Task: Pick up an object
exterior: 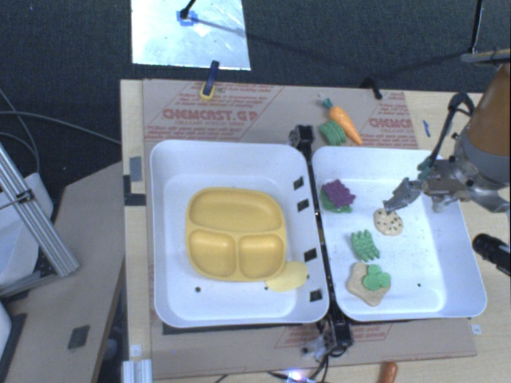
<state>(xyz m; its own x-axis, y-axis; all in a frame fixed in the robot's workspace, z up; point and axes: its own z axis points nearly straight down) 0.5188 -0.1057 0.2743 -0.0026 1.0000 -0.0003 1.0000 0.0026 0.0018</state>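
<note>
Fingers (393, 204) just above cookie (389, 223)

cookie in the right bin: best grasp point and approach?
The cookie lies flat on the right bin, apart from its neighbours. Probably best straight from above, fingers spanning its round edge; no handle or raised part shows. The gripper is just above it.

grey arm (479, 183) — orange band (489, 118), black cable (444, 134)
</note>
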